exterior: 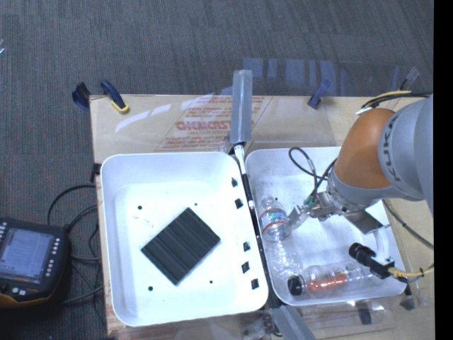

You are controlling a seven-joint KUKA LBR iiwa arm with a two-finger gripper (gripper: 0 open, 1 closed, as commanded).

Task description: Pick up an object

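Note:
In the right bin [311,161], a clear plastic water bottle [273,225] with a blue-and-white label lies against the left wall. A second clear bottle [327,280], holding something orange-red and closed by a dark cap, lies along the front wall. My gripper [297,217] is low in this bin, right beside the labelled bottle's right side; I cannot tell whether it touches it. A black ribbed square pad [181,245] lies flat in the middle of the left bin [120,190].
A grey post [241,115] rises behind the divider between the bins. Blue clamps [113,98] hold the bench's back edge. A teach pendant [28,257] sits on the floor at the left. Small black clips [245,246] line the left bin's right wall.

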